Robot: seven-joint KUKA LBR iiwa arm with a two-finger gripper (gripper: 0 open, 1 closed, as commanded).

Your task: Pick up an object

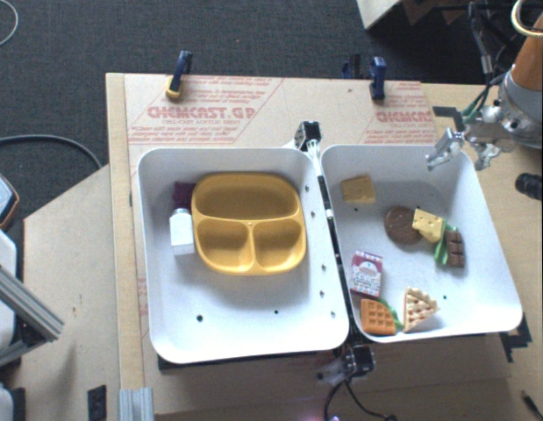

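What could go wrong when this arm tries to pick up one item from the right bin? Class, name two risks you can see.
1. Crowding: the brown cookie, the cheese wedge and the chocolate bar lie touching or nearly so, so a grasp may catch or nudge a neighbour.
2. The waffle and the triangular cracker sit close to the right bin's near wall, which could block a finger. The gripper hangs over the bin's far corner.

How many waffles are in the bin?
2. An orange square waffle and a pale wedge-shaped waffle lie side by side at the right bin's near edge. None seems hidden.
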